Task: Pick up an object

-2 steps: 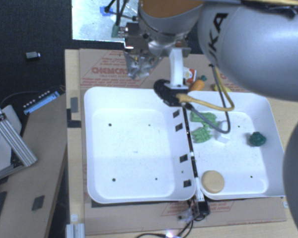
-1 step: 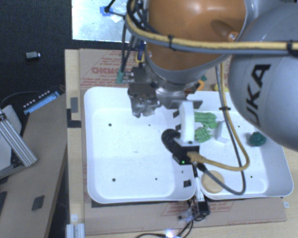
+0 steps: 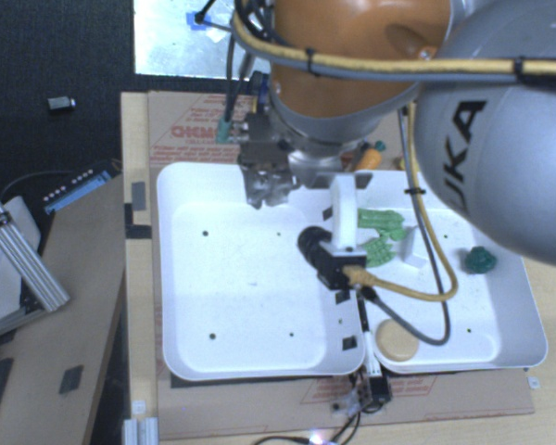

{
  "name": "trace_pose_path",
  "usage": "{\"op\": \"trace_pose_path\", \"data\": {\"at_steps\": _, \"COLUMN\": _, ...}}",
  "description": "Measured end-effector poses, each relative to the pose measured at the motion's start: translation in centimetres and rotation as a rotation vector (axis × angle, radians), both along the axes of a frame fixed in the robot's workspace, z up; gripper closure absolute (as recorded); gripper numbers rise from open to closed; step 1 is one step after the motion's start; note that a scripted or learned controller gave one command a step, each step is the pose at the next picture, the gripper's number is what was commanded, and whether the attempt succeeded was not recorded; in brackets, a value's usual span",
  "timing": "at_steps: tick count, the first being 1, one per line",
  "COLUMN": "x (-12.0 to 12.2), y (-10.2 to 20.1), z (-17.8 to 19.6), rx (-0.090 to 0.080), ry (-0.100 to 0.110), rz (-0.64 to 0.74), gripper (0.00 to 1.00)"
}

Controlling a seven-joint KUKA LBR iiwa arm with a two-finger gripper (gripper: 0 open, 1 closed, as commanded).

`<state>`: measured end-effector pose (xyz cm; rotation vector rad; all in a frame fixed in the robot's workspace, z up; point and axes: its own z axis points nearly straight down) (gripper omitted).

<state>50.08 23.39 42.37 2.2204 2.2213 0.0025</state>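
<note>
Your gripper (image 3: 265, 185) hangs over the far edge of the left bin (image 3: 241, 290); you cannot tell whether it is released or clenched. Everything you could pick lies in the right bin (image 3: 500, 323): the light green pieces (image 3: 382, 222) are nearest, the dark green lump (image 3: 480, 260) is by the right wall, and the tan disc (image 3: 397, 341) is at the near edge, well apart. The arm (image 3: 500, 156) reaches in from the right, its orange band (image 3: 352, 26) above the wrist, which points down.
</note>
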Motion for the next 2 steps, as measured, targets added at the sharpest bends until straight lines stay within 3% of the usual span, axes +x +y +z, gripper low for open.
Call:
{"op": "trace_pose_path", "data": {"at_steps": 1, "x": -1.4, "y": 0.0, "z": -0.2, "rx": 0.000, "ry": 0.001, "rz": 0.004, "gripper": 1.00}}
{"op": "trace_pose_path", "data": {"at_steps": 2, "x": 2.8, "y": 0.0, "z": 1.8, "rx": 0.001, "ry": -0.004, "rz": -0.001, "gripper": 1.00}}
